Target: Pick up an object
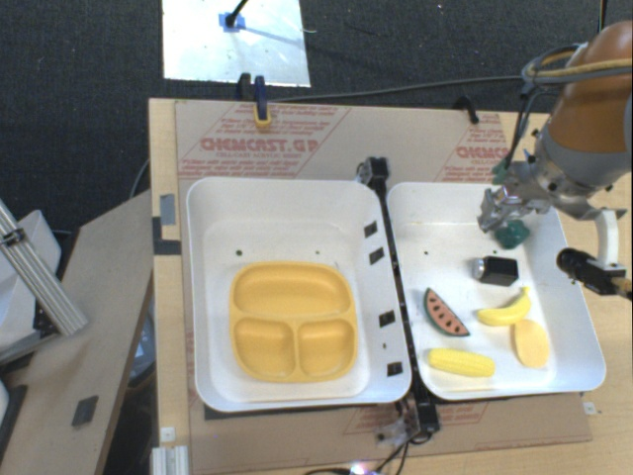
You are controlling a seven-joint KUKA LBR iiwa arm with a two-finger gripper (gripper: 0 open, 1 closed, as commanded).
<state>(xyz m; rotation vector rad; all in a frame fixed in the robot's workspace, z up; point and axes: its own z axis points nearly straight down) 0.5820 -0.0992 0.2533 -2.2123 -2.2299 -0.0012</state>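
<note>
My gripper (502,214) hangs over the far part of the right bin (445,198), reaching in from the right. A small teal object (512,234) shows directly under its tip, touching or nearly touching it; the grip itself is hidden. Just in front lies a black block (497,269). Nearer the front of the same bin are a yellow banana (504,311), a watermelon slice (446,313), a corn cob (462,363) and a pale orange oval piece (531,344).
The left bin (213,226) holds a yellow divided plate (294,320). A black divider strip (388,265) runs between the bins. The arm's orange band (593,97) looms over the right bin's far right corner. A grey rail (40,275) lies off the bench at left.
</note>
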